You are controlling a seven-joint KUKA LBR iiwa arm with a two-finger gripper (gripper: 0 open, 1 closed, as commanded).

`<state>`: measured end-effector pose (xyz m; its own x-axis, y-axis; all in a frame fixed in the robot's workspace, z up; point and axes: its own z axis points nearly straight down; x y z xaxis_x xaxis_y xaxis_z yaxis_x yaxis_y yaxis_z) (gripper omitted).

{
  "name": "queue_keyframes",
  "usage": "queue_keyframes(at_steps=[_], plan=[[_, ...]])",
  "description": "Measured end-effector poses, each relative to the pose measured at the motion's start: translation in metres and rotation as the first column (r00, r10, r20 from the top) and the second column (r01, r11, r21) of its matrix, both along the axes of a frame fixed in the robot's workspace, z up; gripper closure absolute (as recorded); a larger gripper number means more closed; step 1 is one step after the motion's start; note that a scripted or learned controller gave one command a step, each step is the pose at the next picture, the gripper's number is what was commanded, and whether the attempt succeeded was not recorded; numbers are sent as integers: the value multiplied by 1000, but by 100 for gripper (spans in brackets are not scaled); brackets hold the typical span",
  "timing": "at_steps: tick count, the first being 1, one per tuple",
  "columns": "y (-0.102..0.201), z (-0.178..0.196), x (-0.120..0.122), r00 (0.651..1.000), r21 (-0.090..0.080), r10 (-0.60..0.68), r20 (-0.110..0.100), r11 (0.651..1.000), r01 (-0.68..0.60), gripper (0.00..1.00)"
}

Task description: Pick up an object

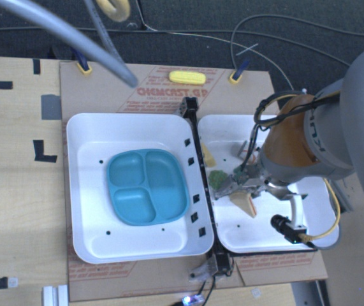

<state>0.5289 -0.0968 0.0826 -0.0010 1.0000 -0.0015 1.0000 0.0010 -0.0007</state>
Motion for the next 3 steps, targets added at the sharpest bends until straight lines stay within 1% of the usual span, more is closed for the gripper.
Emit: queue_keyframes(at_steps=[1,2,3], plan=[[0,13,0,1000,0,0,1,1000,0,100],[-9,70,1,1000,0,-1,4,1000,1,100],[-13,119,-6,1000,0,-1,4,1000,1,100]])
